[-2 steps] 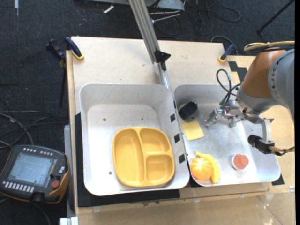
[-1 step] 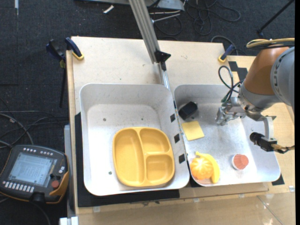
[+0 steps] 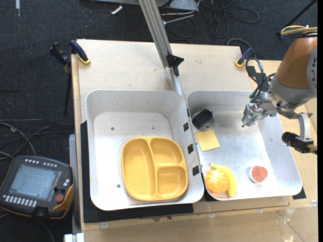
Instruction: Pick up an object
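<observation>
Nearest the camera, in the right bin, lie an orange-and-yellow toy close to the front rim and a small red round piece just beside it toward the bin's right corner. The left bin holds a yellow divided plate, which is wide and flat and would be hard to pinch; I judge it a poor choice for this task. Farther back in the right bin sit a yellow square card and, behind it, a black block close to the wall shared by the two bins.

Farthest back, the gripper hangs over the rear of the right bin, with bare bin floor beneath it and every object well apart from it. The fingers are too small and blurred to read, so I cannot tell how far open they are; nothing is seen between them and they appear to touch nothing.

The main risk, as I judge it, is a descent straight down from here, closing on bare floor. If the arm goes for the card, it lies flat and may slip out from the fingertips. The black block stands near the dividing wall, so one finger could strike that wall. The toy and red piece lie near the front rim, where a nudge could push them against the rim instead of into the grasp.
</observation>
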You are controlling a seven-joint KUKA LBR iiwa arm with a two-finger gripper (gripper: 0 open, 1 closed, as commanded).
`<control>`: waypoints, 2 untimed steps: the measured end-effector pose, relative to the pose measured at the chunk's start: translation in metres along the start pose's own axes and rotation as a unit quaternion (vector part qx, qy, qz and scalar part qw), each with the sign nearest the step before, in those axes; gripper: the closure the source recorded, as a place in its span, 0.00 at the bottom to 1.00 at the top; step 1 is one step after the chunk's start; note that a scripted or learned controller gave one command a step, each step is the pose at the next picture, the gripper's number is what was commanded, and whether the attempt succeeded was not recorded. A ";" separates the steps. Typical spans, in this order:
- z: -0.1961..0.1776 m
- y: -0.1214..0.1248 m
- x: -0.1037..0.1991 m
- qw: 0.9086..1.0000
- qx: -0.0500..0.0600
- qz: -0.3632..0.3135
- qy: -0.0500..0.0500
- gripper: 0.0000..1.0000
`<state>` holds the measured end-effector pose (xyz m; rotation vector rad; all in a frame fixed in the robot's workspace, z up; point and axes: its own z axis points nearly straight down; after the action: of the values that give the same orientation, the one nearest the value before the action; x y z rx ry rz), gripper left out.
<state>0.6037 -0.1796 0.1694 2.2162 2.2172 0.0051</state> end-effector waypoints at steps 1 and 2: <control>-0.056 -0.002 -0.009 1.000 0.000 0.000 0.000 1.00; -0.110 0.000 -0.010 1.000 0.000 -0.001 0.000 1.00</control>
<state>0.6029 -0.1892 0.2797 2.2133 2.2186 0.0053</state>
